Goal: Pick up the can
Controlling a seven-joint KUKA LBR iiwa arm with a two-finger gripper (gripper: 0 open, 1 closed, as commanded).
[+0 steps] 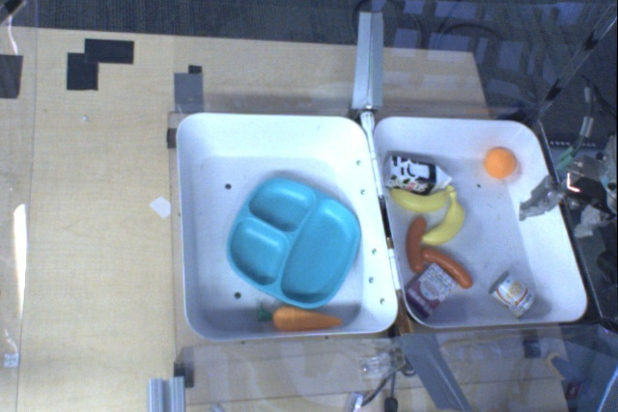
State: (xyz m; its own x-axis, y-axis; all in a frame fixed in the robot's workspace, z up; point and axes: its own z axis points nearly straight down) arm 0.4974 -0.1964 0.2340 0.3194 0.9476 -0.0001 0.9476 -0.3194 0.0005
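Two white bins sit side by side on the bench. Can (512,293) lies tipped on its side in the right bin (555,304), near that bin's front-right corner, apart from the other stuff. Gripper (541,199) is at the right bin's right edge, about halfway along it, well apart from the can; nothing seen in it, and can't tell its state from this angle. Rest of right bin: orange ball (499,163) near the back-right corner; black & white cow-pattern item (417,174) at the back-left by the dividing wall; banana (436,212) just in front of it, touching or nearly so; two sausages (433,256) in front of the banana, w/ a dark purple packet (431,288) at the front-left, just beside the nearer sausage. Left bin (208,207): blue sectioned plate (294,241) roughly mid-bin, carrot (304,319) along the front edge, just in front of the plate.
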